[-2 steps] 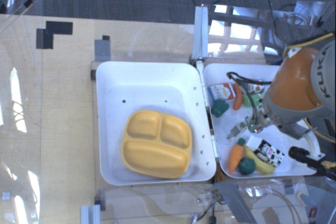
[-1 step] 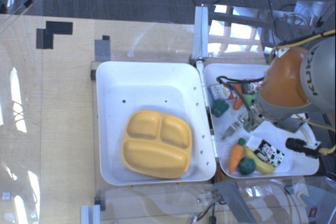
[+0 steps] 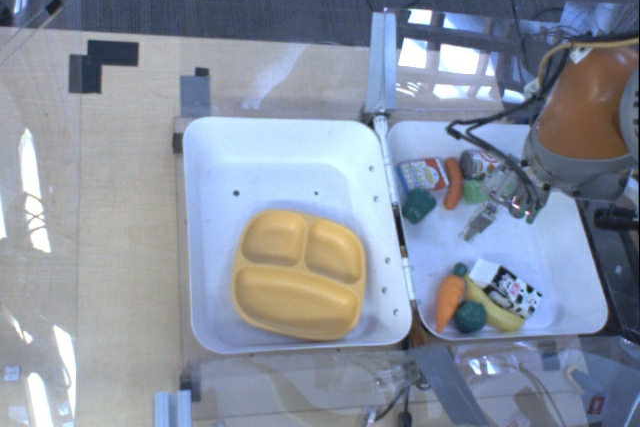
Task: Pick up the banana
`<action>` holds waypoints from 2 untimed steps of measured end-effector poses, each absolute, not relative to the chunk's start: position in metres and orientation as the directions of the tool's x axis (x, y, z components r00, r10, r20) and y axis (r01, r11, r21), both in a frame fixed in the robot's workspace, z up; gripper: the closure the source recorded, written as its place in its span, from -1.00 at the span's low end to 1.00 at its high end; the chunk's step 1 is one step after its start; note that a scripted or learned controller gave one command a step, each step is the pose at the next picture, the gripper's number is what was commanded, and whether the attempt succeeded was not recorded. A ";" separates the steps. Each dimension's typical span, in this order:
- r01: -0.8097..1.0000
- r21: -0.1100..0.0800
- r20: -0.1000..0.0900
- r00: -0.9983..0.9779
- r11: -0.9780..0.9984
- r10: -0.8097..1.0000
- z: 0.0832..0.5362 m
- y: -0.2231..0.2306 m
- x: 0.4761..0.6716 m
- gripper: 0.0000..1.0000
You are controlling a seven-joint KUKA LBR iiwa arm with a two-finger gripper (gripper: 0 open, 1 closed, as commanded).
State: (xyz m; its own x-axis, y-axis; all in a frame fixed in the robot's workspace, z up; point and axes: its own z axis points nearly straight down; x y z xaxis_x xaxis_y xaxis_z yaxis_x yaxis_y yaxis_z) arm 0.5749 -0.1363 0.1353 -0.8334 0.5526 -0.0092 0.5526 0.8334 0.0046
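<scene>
The banana [image 3: 497, 307] lies in the near right corner of the right bin [image 3: 580, 260], touching a green ball [image 3: 471, 316], beside a carrot [image 3: 449, 295] and a black-and-white carton [image 3: 516, 291]. The end effector [image 3: 482, 220] hovers farther back, apart from it; its fingers appear narrowly spread, holding nothing. The left bin [image 3: 215, 215] contains a yellow divided plate [image 3: 299, 273].

Left bin [image 3: 205, 245] holds a yellow divided tray [image 3: 298, 273] — three compartments, sitting toward the near side. Right bin [image 3: 585, 280]: small carton [image 3: 421, 175] at the far left corner, green item [image 3: 419, 206] just beside it, small carrot [image 3: 453, 183] next to the carton. Near edge — bigger carrot [image 3: 448, 300], green ball [image 3: 470, 316], cow-print box [image 3: 512, 290] clustered together. Light wooden counter [image 3: 90, 245] underneath.
</scene>
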 end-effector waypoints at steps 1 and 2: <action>0.382 0.002 -0.010 -0.924 0.924 0.382 0.104 -0.190 0.611 -1.00; 0.226 0.000 -0.013 -0.974 0.974 0.226 0.197 -0.206 0.566 -1.00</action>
State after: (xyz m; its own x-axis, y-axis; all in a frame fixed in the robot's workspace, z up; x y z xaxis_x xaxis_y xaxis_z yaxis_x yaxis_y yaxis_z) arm 0.5661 -0.2057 0.1973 -0.9741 0.2256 -0.0127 0.2257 0.9742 0.0003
